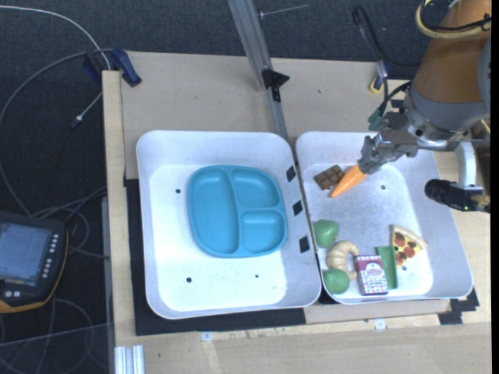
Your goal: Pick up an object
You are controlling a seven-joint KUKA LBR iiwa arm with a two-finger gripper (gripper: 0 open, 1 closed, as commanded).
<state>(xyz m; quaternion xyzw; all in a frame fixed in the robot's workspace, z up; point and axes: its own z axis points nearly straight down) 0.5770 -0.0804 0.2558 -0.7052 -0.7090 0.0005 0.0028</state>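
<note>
My gripper [366,162] hangs over the upper part of the right bin [444,240], shut on the thick end of an orange carrot [348,181]. The carrot slants down and to the left from the fingertips. Its tip lies next to a brown chocolate piece [327,177] on the bin floor. Lower in the same bin lie a green pepper [326,230], a beige croissant [341,252], a green round fruit [337,280], a maroon box [371,276], a green bar [388,265] and a pizza slice [407,242].
The left bin [164,209] holds a blue divided plate [236,210]. A metal pole [253,37] runs down toward the gap between the bins. The arm's grey and orange body [452,61] stands over the right bin's far corner.
</note>
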